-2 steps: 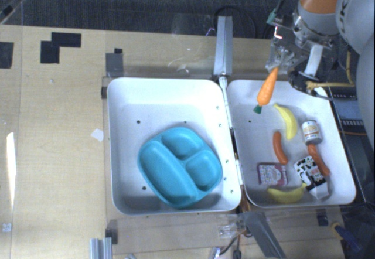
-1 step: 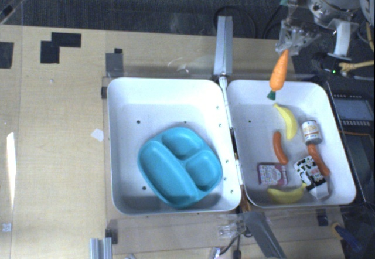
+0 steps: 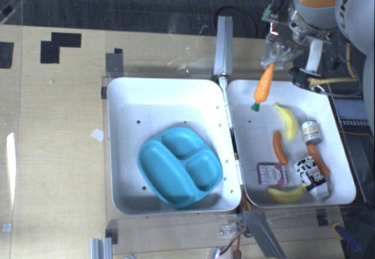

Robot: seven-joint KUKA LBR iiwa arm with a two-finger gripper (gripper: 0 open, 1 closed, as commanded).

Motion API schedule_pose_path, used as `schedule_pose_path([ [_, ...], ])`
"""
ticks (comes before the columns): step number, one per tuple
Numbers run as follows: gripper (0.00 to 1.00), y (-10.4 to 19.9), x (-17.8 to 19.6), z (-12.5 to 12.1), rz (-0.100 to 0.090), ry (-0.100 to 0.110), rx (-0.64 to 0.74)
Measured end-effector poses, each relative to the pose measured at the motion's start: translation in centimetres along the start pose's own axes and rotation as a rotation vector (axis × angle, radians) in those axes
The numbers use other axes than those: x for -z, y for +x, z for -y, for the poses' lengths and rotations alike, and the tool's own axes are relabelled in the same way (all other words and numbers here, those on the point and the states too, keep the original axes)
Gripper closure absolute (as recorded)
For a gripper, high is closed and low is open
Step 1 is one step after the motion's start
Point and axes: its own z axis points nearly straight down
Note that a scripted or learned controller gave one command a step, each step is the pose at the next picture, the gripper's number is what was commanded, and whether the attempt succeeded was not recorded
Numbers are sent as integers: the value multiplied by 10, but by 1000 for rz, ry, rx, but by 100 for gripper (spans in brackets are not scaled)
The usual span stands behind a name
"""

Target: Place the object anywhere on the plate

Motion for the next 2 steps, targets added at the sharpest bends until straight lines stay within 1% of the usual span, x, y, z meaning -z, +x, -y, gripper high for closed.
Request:
schedule_pose_path([
  [1, 100, 7, 44, 2, -2, -2, -226],
  [2, 100, 6, -16, 2, -1, 0, -65],
])
